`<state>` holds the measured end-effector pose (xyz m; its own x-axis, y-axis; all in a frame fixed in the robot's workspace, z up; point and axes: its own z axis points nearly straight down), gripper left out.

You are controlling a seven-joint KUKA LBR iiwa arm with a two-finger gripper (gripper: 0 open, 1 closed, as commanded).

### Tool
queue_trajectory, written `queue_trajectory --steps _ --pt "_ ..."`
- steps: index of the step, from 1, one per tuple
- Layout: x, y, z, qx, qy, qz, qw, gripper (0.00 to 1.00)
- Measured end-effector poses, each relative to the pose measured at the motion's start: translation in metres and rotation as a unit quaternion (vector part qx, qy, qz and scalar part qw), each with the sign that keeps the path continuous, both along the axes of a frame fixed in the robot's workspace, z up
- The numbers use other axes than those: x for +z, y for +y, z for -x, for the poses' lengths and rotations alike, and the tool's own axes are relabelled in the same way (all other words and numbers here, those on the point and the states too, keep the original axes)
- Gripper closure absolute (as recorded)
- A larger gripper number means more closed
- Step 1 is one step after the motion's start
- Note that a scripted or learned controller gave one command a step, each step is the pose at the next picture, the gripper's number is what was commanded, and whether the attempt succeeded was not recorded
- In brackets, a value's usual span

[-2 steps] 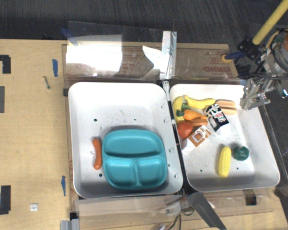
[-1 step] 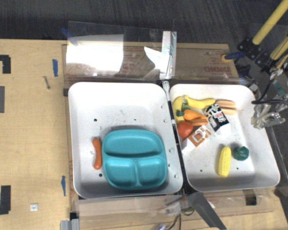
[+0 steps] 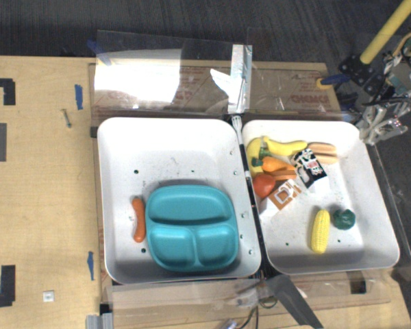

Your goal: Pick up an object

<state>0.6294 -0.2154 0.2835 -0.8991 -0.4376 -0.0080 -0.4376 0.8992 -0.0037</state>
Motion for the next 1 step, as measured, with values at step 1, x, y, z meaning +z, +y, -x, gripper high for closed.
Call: queue_trajectory --steps 1 --pt "-0.0037 -0.0067 -0.0394 0.107 -0.002 0.0011 0.9943 1.00"
